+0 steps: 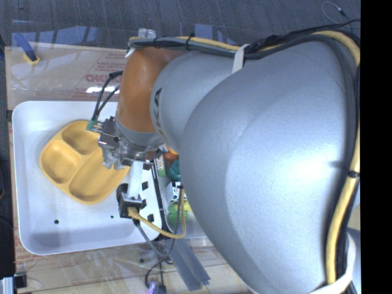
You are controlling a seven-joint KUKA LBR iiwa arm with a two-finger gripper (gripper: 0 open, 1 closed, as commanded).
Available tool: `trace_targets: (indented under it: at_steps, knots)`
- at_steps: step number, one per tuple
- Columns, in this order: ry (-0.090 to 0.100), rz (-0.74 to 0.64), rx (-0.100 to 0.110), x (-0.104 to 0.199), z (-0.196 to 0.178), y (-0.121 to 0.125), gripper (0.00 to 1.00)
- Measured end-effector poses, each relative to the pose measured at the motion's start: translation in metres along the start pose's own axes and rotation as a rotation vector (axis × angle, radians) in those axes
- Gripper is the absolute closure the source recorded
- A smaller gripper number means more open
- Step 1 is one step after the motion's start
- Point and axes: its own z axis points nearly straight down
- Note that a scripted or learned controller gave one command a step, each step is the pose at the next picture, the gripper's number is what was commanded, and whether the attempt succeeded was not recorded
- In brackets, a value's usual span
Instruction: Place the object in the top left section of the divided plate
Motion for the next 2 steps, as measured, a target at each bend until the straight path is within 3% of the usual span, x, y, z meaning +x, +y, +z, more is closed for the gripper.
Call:
trace_targets:
  at_steps: [1,2]
  knots:
    - [-0.001,-0.43,-0.004,0.052,-0.03,0.0,1.0]
    - [0.0,-0.264,-0.004,0.057,-0.103,-0.006,1.0]
